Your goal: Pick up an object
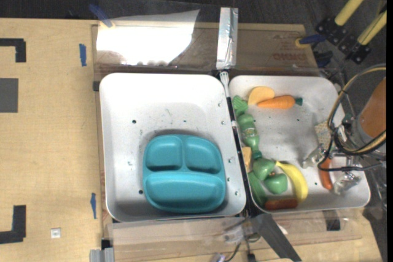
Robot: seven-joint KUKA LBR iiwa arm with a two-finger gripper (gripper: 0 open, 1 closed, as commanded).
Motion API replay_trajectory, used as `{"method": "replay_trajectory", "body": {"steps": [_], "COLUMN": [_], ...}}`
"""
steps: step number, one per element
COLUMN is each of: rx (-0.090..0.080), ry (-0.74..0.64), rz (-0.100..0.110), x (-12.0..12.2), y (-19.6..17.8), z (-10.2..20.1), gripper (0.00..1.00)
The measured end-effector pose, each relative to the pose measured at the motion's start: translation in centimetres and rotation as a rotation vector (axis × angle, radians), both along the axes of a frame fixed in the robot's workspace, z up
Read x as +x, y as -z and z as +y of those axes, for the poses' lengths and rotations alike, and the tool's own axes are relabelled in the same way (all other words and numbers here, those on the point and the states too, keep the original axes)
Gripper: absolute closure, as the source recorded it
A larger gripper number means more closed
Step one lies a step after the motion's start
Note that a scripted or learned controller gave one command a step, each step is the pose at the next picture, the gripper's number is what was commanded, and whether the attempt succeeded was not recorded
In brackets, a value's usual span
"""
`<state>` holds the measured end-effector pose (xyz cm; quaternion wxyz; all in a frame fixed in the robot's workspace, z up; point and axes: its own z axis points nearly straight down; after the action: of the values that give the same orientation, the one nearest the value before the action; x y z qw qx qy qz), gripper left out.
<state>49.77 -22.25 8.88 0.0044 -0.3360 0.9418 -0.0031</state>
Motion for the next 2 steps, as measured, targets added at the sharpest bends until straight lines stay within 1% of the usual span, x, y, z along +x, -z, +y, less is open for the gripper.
{"method": "replay_trajectory", "body": {"steps": [1,2], "rx": [0.002,0.000], "ry": [0.020,-0.001], "rz": [-0.001,-0.004], "x": [0.18,-0.24], "y": [0.01,-0.04], "z": [-0.06,0.01], "gripper": [0.00,0.00]}}
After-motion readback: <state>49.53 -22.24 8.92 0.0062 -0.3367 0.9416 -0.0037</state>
